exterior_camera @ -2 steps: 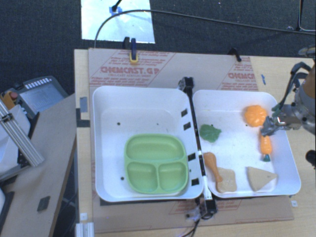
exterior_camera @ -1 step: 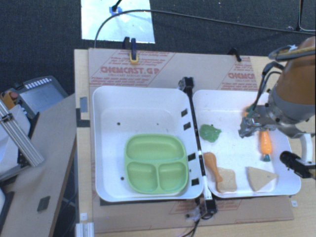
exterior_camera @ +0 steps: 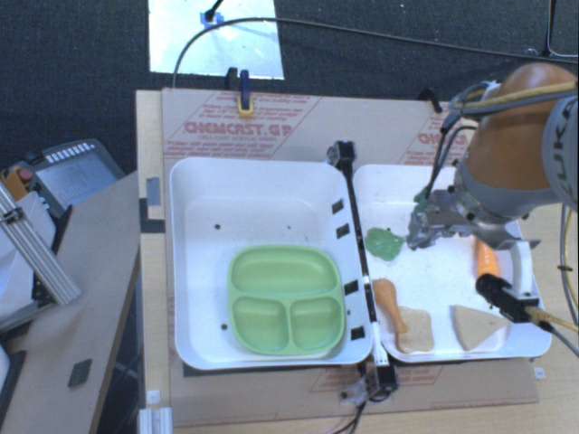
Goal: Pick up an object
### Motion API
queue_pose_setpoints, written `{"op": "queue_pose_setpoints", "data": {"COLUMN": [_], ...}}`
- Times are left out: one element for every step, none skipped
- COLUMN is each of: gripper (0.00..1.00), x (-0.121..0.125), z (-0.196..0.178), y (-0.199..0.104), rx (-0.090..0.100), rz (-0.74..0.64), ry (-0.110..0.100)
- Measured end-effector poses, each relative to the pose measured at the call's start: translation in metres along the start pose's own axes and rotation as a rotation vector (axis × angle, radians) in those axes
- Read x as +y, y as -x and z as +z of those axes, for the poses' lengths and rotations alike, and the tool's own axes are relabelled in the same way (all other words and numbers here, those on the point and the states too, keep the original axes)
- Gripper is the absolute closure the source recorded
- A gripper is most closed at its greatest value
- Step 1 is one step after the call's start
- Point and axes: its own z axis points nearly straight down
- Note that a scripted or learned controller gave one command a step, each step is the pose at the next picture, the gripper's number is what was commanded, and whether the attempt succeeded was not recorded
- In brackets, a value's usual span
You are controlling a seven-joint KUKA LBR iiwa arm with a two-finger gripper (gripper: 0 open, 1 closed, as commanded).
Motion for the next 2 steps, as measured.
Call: {"op": "queue_pose_setpoints", "data": {"gripper": [1.00, 1.00], "x": [0.005, 0.000], "z": [0.014, 0.017], "y": [-0.055, -0.118], "rx": [0.001, 0.001], "rz": [-0.001, -0.002], "ry": [-0.001, -0.001]}}
